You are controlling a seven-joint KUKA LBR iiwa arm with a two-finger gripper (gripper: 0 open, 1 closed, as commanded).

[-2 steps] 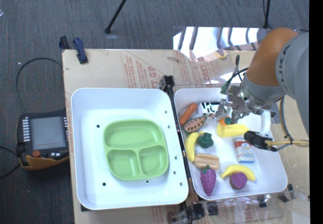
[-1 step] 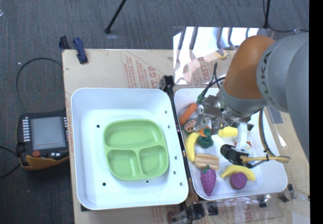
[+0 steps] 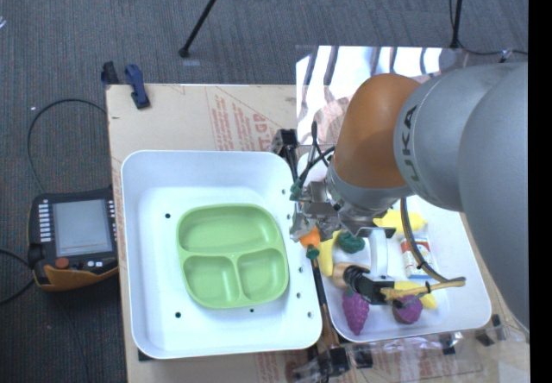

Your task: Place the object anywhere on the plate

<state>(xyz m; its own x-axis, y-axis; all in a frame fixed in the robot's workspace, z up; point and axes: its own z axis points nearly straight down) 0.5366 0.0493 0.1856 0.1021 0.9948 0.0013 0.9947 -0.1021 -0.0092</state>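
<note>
Toys lie heaped in the right bin (image 3: pixel 470 308), right of the green plate (image 3: pixel 233 256): purple grapes (image 3: pixel 354 310), a yellow banana (image 3: pixel 412 222). The gripper (image 3: pixel 309 219) hangs just right of the plate; whether it grips anything, I cannot tell

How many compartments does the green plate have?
3: one wide compartment along the far side of the green plate, and two smaller ones nearer the camera, left and right.

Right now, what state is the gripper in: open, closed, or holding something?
Gripper: cannot be told. It sits low over the left edge of the right bin, beside the green plate, and its tip is hidden by the arm's own wrist.
</note>
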